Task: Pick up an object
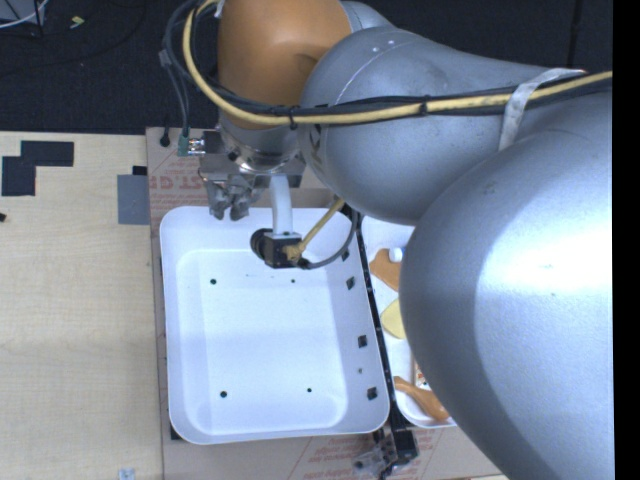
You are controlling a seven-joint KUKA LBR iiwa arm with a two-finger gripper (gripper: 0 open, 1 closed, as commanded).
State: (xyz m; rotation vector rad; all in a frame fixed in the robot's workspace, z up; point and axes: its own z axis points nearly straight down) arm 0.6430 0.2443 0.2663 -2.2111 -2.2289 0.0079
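jaws (pixel 231 208) over left bin (pixel 180 368) rim

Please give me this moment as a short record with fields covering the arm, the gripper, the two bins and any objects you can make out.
arm: grey arm with orange band, reaching in from the right
gripper: gripper over the far edge of the left bin, nothing seen between it
left bin: left bin, white floor bare where visible
right bin: right bin, mostly hidden by the arm
objects: orange and yellow items in the right bin, partly covered
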